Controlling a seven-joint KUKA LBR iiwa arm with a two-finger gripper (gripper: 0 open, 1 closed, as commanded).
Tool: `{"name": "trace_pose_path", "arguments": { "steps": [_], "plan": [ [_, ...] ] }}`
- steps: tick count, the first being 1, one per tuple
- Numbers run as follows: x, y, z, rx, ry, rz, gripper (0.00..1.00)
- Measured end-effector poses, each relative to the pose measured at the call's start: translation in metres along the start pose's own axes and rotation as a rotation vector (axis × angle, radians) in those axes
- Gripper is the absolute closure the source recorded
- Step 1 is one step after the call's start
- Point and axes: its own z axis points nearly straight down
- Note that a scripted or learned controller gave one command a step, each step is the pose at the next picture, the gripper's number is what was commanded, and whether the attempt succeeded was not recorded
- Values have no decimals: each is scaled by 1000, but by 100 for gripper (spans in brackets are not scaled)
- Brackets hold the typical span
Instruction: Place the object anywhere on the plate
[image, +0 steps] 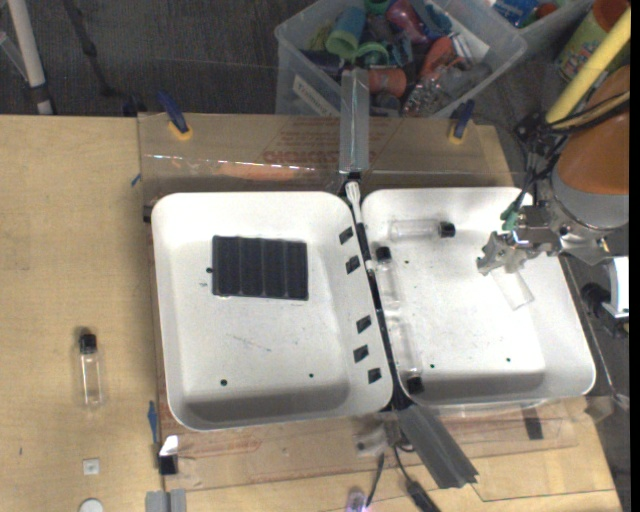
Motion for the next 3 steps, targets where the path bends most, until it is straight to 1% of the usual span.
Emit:
{"name": "trace_pose_path", "arguments": {
  "steps": [1, 2, 3],
  "plan": [
    [-1, -1, 7, 3, 3, 176, 100],
    [21, -13, -53, 1, 2, 157, 100],
    [-17, 9, -61, 0, 1, 287, 100]
  ]
}}
